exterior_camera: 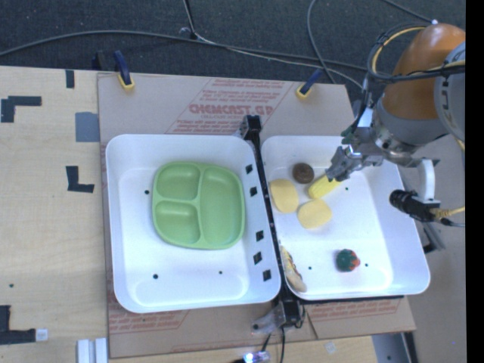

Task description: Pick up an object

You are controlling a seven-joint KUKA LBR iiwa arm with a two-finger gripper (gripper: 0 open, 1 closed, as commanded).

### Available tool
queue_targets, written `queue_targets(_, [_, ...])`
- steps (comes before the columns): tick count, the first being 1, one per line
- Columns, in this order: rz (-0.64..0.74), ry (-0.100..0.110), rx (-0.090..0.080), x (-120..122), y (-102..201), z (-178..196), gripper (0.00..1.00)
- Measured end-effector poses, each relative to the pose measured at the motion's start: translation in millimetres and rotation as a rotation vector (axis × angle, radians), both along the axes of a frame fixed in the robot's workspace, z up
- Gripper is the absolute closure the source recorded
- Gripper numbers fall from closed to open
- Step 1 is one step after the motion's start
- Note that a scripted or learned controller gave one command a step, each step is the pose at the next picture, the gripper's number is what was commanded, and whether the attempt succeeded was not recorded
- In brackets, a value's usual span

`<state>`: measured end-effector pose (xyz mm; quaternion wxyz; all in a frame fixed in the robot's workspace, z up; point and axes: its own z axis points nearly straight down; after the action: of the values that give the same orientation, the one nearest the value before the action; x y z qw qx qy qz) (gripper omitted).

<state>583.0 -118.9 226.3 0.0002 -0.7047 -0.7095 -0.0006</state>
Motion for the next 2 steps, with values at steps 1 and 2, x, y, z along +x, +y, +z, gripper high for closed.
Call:
queue_targets(1, [0.000, 0.002, -0.001, 7.3, 60.5, -8.7, 1.00])
queue_targets(2, [0.000, 0.001, 0.000, 13.8, 110.9, 1.9, 1.00])
